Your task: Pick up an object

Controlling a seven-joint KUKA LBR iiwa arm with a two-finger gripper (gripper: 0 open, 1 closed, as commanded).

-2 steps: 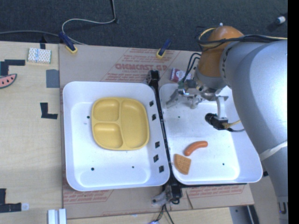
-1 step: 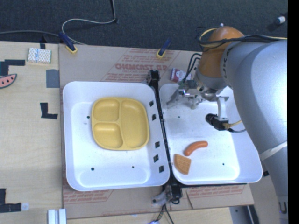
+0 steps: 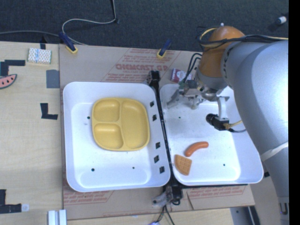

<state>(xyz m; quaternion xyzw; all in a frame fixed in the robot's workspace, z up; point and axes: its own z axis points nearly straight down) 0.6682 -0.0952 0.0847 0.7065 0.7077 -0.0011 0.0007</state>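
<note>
Camera view, looking down on the bench at a slant. My landmark is the yellow divided plate (image 3: 121, 124), which lies flat in the middle of the left white bin (image 3: 75, 139). It has three compartments, one wide and two smaller.

To the right of the plate, across the shared divider, is the right white bin (image 3: 243, 165). Two loose objects lie in it. An orange-red sausage (image 3: 196, 148) sits right of the plate and slightly below its level. A tan waffle-like wedge (image 3: 183, 164) lies just below and left of the sausage, close to it but apart.

The grey arm (image 3: 262, 83) comes in from the far right of the plate, with its orange band (image 3: 216, 50) up and to the plate's right. The gripper (image 3: 188, 96) hangs over the top of the right bin, up and right of the plate and well apart from both the sausage and the wedge. I cannot make out whether it is spread or closed, and I see nothing held in it.

Above the plate, two blue-and-yellow clamps (image 3: 163, 50) pin a brown cardboard sheet (image 3: 136, 64) under the bins.
</note>
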